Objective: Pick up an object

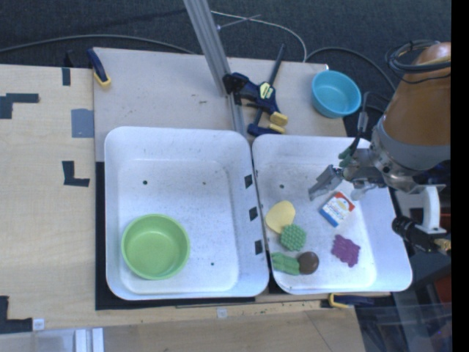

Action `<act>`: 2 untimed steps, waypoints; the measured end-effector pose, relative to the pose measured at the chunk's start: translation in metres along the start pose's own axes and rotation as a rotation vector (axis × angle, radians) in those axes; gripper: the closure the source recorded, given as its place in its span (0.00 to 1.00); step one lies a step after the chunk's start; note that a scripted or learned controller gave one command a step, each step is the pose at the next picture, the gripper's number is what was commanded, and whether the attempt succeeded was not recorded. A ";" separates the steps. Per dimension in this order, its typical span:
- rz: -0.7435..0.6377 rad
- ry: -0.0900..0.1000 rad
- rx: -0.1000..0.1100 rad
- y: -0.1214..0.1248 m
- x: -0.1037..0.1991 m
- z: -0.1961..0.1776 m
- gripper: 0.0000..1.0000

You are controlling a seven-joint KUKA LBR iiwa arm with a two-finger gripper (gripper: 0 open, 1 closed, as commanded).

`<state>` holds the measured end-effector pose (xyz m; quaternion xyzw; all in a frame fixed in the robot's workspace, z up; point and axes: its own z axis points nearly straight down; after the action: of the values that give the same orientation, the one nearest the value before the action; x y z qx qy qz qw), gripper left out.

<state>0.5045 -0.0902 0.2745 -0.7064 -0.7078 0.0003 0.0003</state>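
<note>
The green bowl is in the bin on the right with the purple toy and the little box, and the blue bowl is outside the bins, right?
Not quite. The camera view shows the green bowl alone in the left bin. The purple toy and little box lie in the right bin, and the blue bowl sits outside.

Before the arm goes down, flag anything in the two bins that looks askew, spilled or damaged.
Nothing looks spilled or broken. The green bowl sits upright in the left bin. In the right bin, the small white carton lies tilted near the gripper, and the yellow piece, green piece and brown ball crowd together.
</note>
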 end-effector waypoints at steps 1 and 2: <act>0.000 0.000 0.001 0.000 0.000 0.000 0.00; 0.002 0.000 0.007 -0.005 -0.009 0.058 0.00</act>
<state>0.4999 -0.0988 0.2163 -0.7072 -0.7070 0.0026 0.0029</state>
